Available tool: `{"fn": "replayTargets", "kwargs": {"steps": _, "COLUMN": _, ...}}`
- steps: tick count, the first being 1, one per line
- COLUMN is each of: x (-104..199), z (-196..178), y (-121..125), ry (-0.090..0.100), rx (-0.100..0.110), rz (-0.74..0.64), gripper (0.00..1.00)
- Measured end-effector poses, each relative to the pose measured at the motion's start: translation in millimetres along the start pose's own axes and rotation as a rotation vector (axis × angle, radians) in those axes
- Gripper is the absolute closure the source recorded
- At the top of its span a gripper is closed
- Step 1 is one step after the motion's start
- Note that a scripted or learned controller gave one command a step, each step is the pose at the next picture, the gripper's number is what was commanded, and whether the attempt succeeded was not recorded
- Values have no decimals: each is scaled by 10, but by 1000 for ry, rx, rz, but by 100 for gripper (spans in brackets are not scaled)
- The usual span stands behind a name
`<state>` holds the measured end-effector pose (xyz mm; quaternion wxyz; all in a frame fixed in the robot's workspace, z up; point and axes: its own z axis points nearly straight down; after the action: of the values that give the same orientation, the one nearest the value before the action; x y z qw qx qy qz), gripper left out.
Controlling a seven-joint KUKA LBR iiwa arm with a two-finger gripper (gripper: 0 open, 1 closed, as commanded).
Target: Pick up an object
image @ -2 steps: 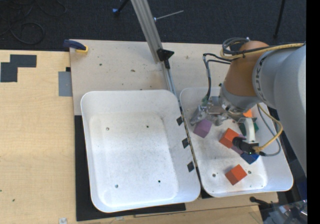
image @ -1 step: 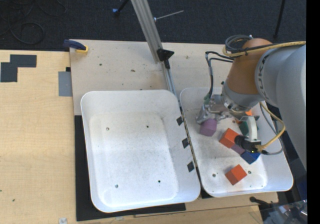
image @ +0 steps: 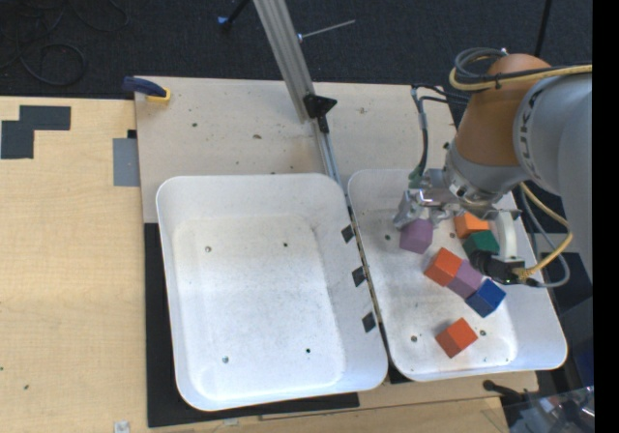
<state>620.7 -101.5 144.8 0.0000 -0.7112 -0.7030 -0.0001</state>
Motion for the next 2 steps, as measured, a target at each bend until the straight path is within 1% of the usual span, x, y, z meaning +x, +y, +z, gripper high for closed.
{"fn": "replayTargets", "kwargs": {"steps": 1, "x": 22, "z": -523, "y": -89, "ry": 0, "rx": -2, "rz": -3, "gripper": 100}}
{"fn": "replayTargets", "kwargs": {"steps": 2, "x": 1, "z": -684, "y": -91, "ry": 0, "rx": 1, "rz": -3, "gripper": 100}}
